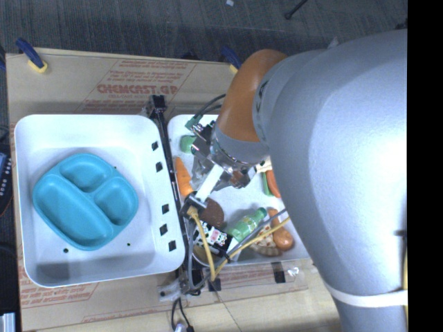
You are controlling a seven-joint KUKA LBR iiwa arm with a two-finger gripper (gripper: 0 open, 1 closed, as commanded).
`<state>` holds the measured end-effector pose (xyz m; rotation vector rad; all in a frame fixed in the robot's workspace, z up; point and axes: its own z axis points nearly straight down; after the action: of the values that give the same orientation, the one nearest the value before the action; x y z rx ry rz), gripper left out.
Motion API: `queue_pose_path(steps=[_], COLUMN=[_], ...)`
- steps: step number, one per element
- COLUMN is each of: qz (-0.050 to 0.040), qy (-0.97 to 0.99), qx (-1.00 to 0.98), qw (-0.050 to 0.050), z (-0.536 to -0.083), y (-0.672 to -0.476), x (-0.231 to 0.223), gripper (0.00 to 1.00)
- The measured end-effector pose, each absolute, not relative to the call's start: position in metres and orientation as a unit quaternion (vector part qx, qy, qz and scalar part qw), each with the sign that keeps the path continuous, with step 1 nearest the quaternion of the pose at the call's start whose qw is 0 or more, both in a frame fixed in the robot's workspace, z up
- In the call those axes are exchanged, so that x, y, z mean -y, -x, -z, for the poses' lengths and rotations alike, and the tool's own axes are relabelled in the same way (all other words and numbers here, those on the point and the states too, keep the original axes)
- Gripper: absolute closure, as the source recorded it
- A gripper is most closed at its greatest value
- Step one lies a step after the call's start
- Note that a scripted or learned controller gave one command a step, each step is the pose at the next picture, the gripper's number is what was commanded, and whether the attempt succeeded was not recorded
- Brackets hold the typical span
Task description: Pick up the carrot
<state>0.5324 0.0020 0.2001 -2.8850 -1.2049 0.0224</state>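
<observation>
We see the grey arm (346, 164) as the largest thing, filling the right side and covering most of the right bin (174, 126) from above; its orange band (239, 106) sits over that bin's far end. Next in size is the left bin (28, 185), whose white floor lies bare around a blue divided plate (84, 199). The plate rests left of centre, with open floor along the bin's far wall, its right wall and its near edge. Both bins sit on a cardboard sheet (131, 81) that shows beyond their far rims and along the near edge, with blue clamps (31, 54) at its far corners.

Of the right bin, we see only a narrow strip along its left wall and a patch at its near end. The carrot (183, 176) lies in that strip, just beside the left wall, running lengthwise along it, orange and partly clear of the arm. The gripper (194, 203) hangs just beside the carrot's near end, slanting down toward the left wall; we cannot tell how its tips are set, and nothing we see sits between them.

The near end of this bin is crowded: a brown round object (211, 213) just beside the gripper, a green bottle (248, 223), a small black-and-white box (216, 238), and an orange-brown item (282, 239) against the arm's edge. A small green piece (187, 142) lies at the far end, beyond the carrot. Little free floor remains here.
</observation>
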Motion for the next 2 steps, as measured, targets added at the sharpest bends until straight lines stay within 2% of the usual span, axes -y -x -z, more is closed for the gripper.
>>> queue_pose_path(steps=[1,2], qz=[-0.0101,-0.0024], qy=[0.920,0.921], qx=[0.391,0.390], qw=[0.011,0.003], z=[-0.209,-0.300], y=[-0.532,-0.480], x=[-0.003,-0.039], gripper=[1.00,1.00])
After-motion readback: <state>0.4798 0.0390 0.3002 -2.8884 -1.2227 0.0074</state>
